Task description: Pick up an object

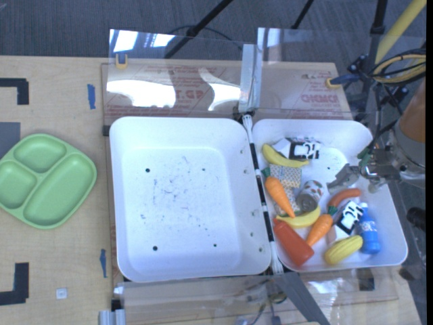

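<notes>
I'm watching the gripper (347, 175), fingers spread and holding nothing, hovering with the red-orange sausage (345, 196) lying just below it, long axis running sideways.

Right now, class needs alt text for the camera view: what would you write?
A grey robot gripper hovers over the right white bin, which is crowded with toy food: yellow bananas, orange carrots and a blue bottle. A green divided plate lies beside the left white bin.

Green divided plate (46, 179) on wooden bench (54, 80), blue tape marks (91, 95)
</notes>
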